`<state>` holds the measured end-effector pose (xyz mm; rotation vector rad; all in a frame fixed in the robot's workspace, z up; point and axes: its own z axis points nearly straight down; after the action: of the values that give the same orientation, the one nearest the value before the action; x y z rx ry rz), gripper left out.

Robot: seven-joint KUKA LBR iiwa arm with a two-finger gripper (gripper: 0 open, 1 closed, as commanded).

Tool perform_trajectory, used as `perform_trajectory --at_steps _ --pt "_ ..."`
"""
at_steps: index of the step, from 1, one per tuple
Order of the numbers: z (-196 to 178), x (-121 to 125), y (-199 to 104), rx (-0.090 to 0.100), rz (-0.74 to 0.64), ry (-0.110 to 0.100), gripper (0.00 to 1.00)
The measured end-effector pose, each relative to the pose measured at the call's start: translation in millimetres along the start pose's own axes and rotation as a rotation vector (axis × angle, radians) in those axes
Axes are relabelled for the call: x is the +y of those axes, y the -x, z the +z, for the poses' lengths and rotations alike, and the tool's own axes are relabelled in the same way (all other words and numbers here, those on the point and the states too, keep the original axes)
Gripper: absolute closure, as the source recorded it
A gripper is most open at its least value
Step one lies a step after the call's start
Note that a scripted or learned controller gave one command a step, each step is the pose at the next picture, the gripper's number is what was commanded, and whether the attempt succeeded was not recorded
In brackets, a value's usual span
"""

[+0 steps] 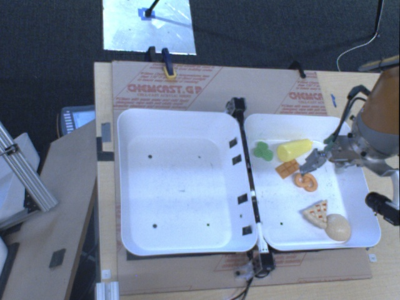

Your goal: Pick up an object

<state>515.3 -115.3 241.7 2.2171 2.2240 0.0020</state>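
Note:
The right bin (pixel 279 212) holds several toy foods. A green piece (pixel 262 150) and a yellow cylinder (pixel 294 149) lie at its far side. An orange waffle square (pixel 287 168) and a pretzel (pixel 306 182) sit in the middle. A pizza slice (pixel 317 213) and a beige egg-like ball (pixel 338 227) lie at the near right. My gripper (pixel 309 163) reaches in from the right and hangs just above the pretzel, between the waffle square and the yellow cylinder. I see nothing held in it.
The left bin (pixel 181 186) lies beside the right one, with a black clipped divider (pixel 245 174) between them. Both rest on a cardboard sheet (pixel 206 89). The arm's orange band (pixel 382 105) and wrist stand over the right bin's right rim.

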Motion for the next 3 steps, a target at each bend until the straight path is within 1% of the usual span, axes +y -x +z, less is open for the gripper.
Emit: perform_trajectory --at_steps 1,2,3 --pt "-11.1 1.0 -0.1 0.000 -0.002 0.003 1.00" --pt "-42.9 18.4 -87.4 0.002 -0.010 0.004 1.00" --pt "-200.7 19.4 -126.0 0.002 -0.006 0.020 1.00"
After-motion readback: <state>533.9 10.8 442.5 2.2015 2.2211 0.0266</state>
